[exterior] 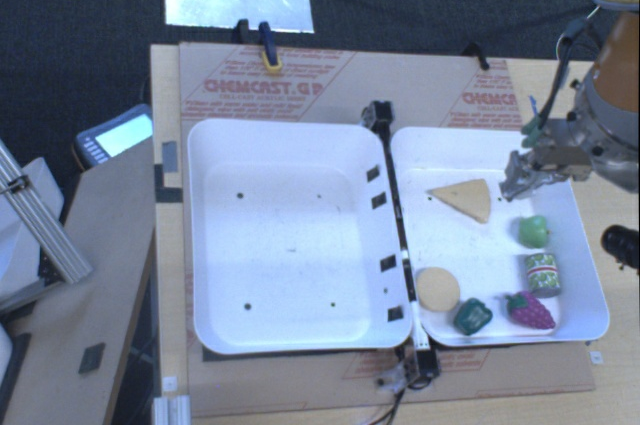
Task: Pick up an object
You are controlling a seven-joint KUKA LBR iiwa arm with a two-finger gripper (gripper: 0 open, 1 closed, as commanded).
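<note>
The gripper (517, 181) hung over the right bin (590, 243), near its far right side, on the grey arm (610, 103) reaching in from the right. Whether anything sat in it, or how it was set, could not be told from this slanted view.

Just beside the gripper, toward the bin's middle, lay a tan wedge (464, 198), apart from the tool. A little nearer the camera than the gripper sat a green ball (534, 231). Further out stood a small striped can (542, 273), then a purple grape bunch (531, 310), a dark green pepper (473, 315) and a round tan biscuit (437, 289) along the near edge. Well apart from the gripper, across the divider, lay the left bin (290, 233).
</note>
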